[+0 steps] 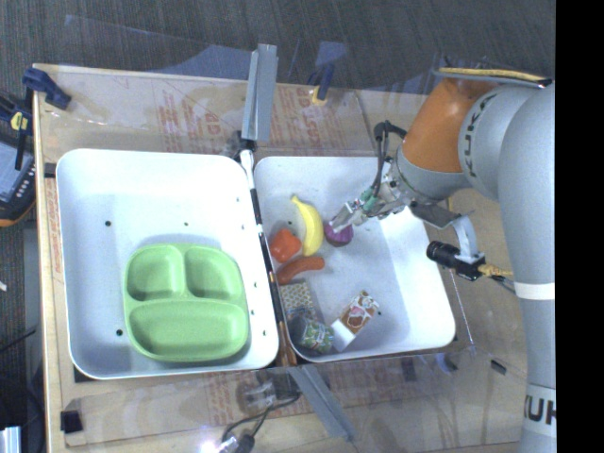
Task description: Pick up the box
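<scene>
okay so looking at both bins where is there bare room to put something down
Left bin: bare floor along the top, above the green tray, and a strip down its left side. Right bin: open on the right, past the box. Crowded on its left, around the banana, the red pieces and the gripper.

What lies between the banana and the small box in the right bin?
In the camera view, bare white bin floor lies between the banana and the small box; the red sausage sits left of that stretch.

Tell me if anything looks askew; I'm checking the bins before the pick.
The box lies tilted on its side near the right bin's front wall. The gripper is over by the purple item and banana, away from the box.
</scene>
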`<action>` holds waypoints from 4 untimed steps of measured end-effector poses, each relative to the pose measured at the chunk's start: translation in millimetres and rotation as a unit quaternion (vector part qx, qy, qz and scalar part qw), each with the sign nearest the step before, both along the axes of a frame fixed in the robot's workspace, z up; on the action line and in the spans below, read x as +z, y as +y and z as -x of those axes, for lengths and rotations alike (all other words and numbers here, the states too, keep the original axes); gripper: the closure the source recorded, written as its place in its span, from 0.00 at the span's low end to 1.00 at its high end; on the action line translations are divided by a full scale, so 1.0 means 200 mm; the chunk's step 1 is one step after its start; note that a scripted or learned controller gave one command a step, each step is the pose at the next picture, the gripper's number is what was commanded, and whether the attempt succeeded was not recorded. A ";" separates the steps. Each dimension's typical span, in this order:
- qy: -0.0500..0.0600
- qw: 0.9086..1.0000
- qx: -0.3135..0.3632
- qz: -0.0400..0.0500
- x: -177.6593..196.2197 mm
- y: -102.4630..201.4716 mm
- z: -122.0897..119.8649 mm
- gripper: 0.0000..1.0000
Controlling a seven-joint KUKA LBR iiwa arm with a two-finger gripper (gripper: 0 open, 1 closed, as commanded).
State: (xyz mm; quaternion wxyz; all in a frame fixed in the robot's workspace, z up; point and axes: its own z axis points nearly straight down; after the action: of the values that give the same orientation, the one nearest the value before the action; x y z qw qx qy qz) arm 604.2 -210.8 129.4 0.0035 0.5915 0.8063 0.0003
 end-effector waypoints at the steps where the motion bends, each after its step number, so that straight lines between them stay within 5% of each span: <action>1: 0.003 0.996 0.087 -0.001 0.43 0.25 0.03 1.00; 2: 0.003 0.996 0.086 -0.001 0.43 0.25 0.03 0.00; 3: 0.003 1.000 -0.030 -0.002 -0.15 0.05 -0.02 0.00; 4: 0.004 1.000 -0.028 -0.002 -0.11 0.05 -0.02 1.00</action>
State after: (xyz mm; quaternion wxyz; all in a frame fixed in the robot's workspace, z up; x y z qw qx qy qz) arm 609.1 -200.0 108.0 -0.0012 0.6136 0.7896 -0.0004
